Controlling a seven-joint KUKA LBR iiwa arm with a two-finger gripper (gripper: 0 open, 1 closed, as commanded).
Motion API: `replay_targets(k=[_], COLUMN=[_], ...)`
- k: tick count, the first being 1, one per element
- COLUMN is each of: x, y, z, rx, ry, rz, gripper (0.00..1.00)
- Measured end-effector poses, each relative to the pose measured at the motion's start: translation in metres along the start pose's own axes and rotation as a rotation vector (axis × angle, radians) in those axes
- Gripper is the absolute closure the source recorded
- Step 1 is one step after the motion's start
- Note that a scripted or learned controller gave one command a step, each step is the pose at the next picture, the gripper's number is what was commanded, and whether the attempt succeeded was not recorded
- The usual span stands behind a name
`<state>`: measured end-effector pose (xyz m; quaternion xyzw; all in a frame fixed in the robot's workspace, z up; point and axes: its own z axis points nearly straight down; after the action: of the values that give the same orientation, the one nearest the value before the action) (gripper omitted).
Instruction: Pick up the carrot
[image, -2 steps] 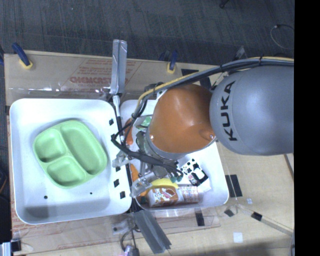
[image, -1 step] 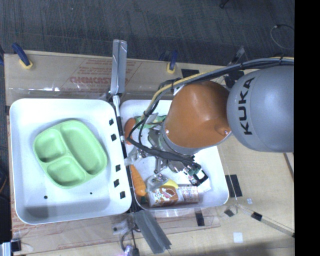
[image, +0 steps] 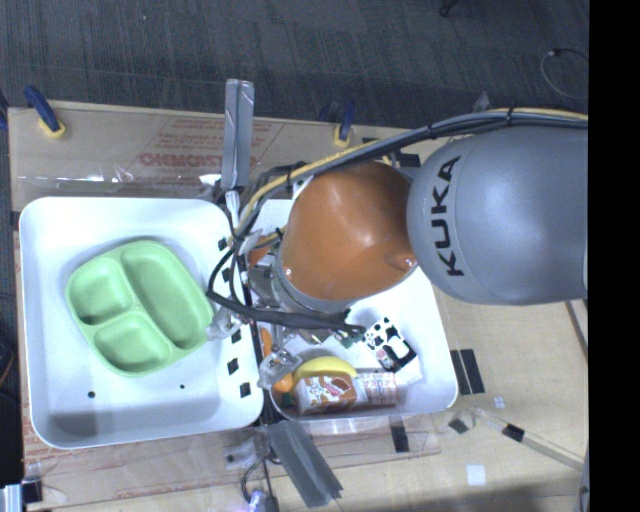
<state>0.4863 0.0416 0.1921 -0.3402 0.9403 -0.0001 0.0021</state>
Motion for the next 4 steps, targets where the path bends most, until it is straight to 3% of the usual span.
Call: replay_targets(k=[1,2,3,4], x=[0.008,-0.051,-0.054,-0.084], y=[-0.005,0.048,0.048,0.085], z=[0.0,0.084,0.075,-0.036], rx=[0.0,-0.004,-0.001,0.0], ry=[0.001,0.004,-0.003,0.001], rz=[-0.177,-0.208,-0.208,-0.04], gripper=[0.0,0.0,1.0,1.0])
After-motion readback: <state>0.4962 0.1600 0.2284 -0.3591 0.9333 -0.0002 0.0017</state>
